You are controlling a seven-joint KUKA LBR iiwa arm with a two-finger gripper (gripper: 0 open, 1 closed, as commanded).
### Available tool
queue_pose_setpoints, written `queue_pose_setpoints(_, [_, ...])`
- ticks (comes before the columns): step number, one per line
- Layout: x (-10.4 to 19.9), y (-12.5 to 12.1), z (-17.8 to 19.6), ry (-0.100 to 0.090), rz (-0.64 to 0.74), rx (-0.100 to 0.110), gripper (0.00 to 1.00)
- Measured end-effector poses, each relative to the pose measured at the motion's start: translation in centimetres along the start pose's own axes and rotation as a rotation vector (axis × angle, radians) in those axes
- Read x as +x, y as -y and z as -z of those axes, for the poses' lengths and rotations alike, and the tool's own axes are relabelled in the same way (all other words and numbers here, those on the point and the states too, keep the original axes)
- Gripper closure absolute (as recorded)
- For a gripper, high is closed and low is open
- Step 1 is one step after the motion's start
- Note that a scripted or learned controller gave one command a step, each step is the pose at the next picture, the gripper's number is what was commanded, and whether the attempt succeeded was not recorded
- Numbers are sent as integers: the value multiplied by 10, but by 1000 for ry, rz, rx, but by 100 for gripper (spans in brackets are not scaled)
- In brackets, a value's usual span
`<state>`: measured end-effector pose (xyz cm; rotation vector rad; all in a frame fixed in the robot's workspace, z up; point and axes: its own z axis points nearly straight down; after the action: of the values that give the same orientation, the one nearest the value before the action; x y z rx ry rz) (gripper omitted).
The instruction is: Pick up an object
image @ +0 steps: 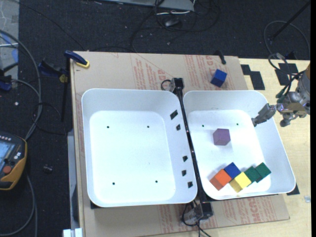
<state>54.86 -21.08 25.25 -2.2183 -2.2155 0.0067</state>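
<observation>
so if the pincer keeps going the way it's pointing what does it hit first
The pincer points left and slightly down over the right bin. Most likely it first meets the purple cube, though its height above the cube is unclear.

The arm (303, 90) is cut off by the right edge — just its wrist shows. At the gripper (274, 113), finger spacing is too small to judge. The left edge crops an orange-and-black device (11, 161).
</observation>
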Motion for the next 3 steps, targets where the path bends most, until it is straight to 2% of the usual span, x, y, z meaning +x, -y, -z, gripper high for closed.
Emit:
queue_pose_setpoints(1, [0,-1,4,2,1,-8,0])
queue_pose_setpoints(3, [-3,11,-95,0,1,-4,0])
